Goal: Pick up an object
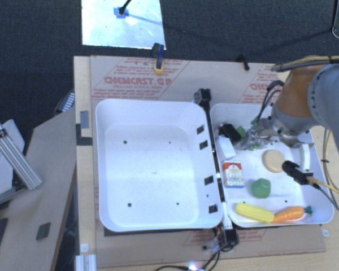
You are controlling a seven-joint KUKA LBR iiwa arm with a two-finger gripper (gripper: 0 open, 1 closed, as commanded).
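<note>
Carrot (288, 213): lain along the near edge of the right bin (322, 208), toward its near right corner; judged light, stiff and smooth, best taken across its middle.
Corn cob (255, 212): lain beside the carrot along the same near edge, tip to tip with it; judged light and bumpy, so less slippery.
Green block (261, 188): set just behind the corn; judged small and firm.
Small box (233, 174): lain near the left wall of the right bin; flat, hard to get under.
Tan disc (273, 161): set mid-bin, just near of the gripper.
Gripper (252, 139): lowered at the far part of the right bin; whether it is spread or closed cannot be told.
Left bin (152, 162): white, alongside.
</note>
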